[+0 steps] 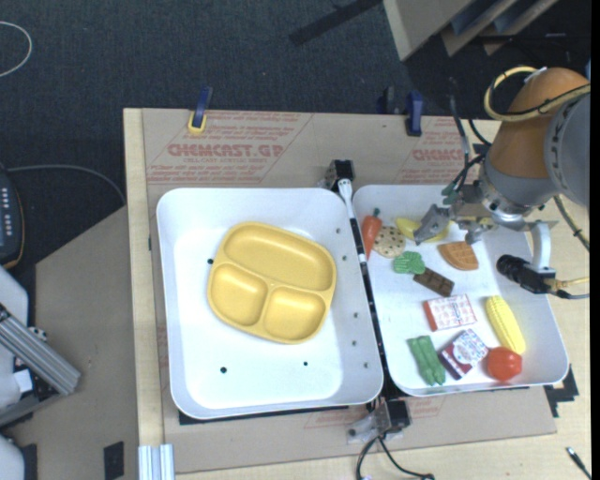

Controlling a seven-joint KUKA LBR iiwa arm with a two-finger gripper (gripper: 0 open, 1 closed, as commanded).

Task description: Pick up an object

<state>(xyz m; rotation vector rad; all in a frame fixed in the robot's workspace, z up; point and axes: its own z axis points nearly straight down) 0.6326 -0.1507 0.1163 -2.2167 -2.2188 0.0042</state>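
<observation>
Dark carpet, pale bench, even light from above.

The dark blue-grey carpeted floor [141,56] spreads across the top and down the left side, a thin pale cable loop [17,42] lying on it at the upper left. The light wooden bench top [150,309] carries a brown cardboard sheet with red printed lettering [253,141], pinned at its far edge by a yellow-and-blue clamp [198,111] and a blue clamp [412,111]. A silver aluminium rail [37,352] slants in at the lower left. A beige board corner [450,23] juts in at the top right.
</observation>
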